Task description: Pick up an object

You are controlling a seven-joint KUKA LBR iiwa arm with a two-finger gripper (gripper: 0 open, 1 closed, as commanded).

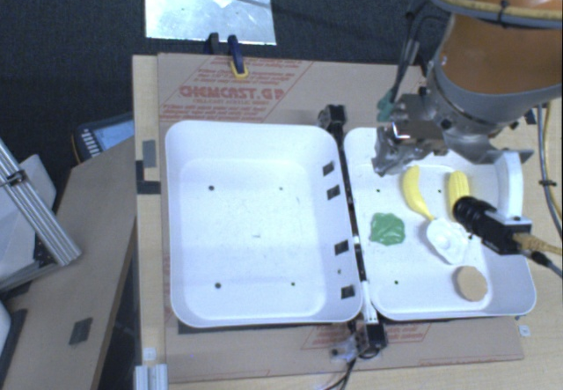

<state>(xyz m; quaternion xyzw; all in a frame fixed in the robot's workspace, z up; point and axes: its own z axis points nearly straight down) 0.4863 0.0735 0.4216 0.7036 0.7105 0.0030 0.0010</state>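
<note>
You are looking down on the counter point(106, 230), which is carrying two white bins side by side. The left bin point(255, 221) is giving you the most open floor. The right bin point(519, 291) is holding all the objects, crowded toward its middle and right. The grey arm point(493, 36) with its orange band is reaching in from the right and hanging over the right bin's top-left corner. Its pincer point(391, 155) is sitting low near the bin's rear wall, just beside the top of the yellow banana point(415, 192); you cannot tell how far it is open, and nothing is showing in its grip. A corn cob point(456, 190) is lying right of the banana, a green lump point(386, 229) below it, a white piece point(447, 240) and a tan round disc point(471, 283) nearer the front
</note>
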